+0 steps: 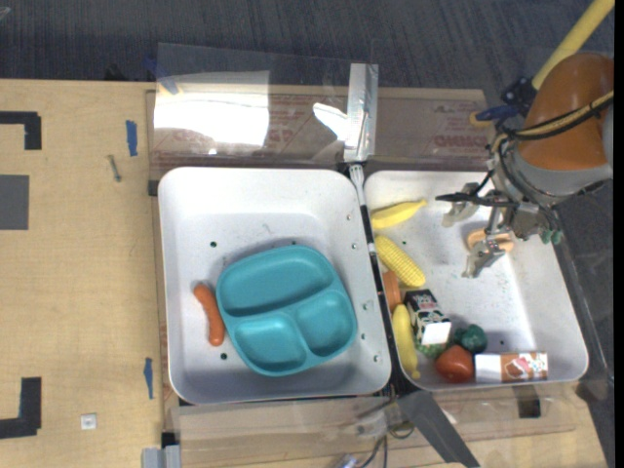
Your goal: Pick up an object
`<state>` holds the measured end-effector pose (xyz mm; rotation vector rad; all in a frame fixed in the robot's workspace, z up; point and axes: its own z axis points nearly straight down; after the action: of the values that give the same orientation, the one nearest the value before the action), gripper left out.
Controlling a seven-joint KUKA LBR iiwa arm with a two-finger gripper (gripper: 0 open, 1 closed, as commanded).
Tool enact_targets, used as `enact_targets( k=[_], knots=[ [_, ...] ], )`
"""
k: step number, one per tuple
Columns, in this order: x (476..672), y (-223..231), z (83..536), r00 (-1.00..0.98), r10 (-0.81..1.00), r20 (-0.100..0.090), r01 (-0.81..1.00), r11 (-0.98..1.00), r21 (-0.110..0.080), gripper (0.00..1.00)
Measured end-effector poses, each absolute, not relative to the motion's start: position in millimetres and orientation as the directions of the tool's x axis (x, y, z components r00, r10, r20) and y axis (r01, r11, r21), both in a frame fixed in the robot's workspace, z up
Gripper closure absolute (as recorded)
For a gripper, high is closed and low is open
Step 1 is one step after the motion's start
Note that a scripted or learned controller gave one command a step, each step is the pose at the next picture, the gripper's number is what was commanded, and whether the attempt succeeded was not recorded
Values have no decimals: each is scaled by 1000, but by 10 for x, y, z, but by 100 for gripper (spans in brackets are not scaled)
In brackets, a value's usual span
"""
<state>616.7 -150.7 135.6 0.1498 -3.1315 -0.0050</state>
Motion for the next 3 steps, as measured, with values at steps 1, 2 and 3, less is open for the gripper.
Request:
enact_targets(
  k=[1, 2, 3],
  knots=[
    [6189, -1007, 923, -976, -217, -3, -217, 976, 2, 0],
    [5787, -933, 898, -987, -158, -12, -158, 987, -3, 0],
    [6624, -980, 901, -866, -500, 26, -499, 866, 18, 0]
  ],
)
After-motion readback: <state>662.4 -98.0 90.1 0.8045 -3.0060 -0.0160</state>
